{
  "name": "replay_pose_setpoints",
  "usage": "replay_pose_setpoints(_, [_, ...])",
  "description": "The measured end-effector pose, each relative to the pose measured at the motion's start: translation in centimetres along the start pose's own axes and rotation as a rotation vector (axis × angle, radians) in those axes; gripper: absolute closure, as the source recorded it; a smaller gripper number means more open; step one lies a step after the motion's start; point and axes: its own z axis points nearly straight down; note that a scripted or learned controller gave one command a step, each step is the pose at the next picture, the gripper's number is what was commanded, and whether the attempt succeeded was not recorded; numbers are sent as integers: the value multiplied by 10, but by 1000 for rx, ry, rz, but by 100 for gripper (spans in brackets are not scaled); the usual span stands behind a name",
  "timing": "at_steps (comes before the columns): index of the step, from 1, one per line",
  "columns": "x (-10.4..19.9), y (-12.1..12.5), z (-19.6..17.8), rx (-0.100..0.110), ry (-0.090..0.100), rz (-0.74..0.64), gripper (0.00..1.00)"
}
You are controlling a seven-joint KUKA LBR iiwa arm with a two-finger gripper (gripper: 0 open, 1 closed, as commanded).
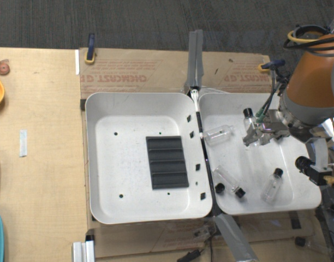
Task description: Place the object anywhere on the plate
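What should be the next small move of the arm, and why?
Probably lower the gripper onto the clear vial beside it in the right bin. The dark ribbed plate lies in the left bin, bearing nothing.

- Open white floor around the dark ribbed plate [167, 162] in the left bin [96, 146].
- Scattered clear vials [218, 135] crowding the right bin [303, 201].

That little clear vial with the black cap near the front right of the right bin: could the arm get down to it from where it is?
Probably yes. The vial lies alone on the right bin floor, nothing over it. The end effector hovers in the same bin, with open floor between them.
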Motion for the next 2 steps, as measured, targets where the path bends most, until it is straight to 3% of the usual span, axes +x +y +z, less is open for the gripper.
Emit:
replay_pose_setpoints(1, [52,13,28,2,0,-474,100])
replay_pose_setpoints(2, [134,-8,-9,-1,-1,-754,100])
